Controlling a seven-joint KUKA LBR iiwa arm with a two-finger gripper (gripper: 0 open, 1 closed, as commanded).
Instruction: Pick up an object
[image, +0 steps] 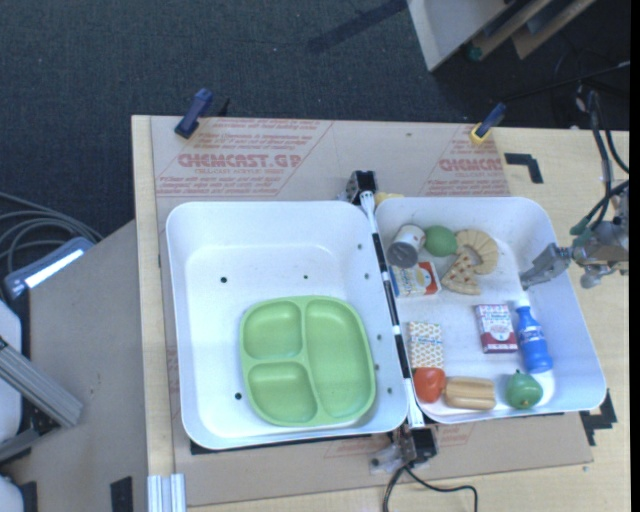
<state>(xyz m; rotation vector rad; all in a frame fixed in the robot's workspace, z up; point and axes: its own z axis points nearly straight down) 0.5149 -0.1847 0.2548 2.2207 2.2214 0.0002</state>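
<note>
Two glossy white bins (200, 240) | ridged green plastic tray (306, 360) | hand (545, 265) grip state unclear

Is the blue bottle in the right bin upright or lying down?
Lying down. The blue bottle rests lengthwise on the right bin floor, white cap toward the far side, beside the red box.

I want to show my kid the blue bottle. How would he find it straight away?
Look in the right-hand white bin, near its right wall. The blue bottle lies there, between a small red box and a green apple. It is the only blue item among them.
</note>
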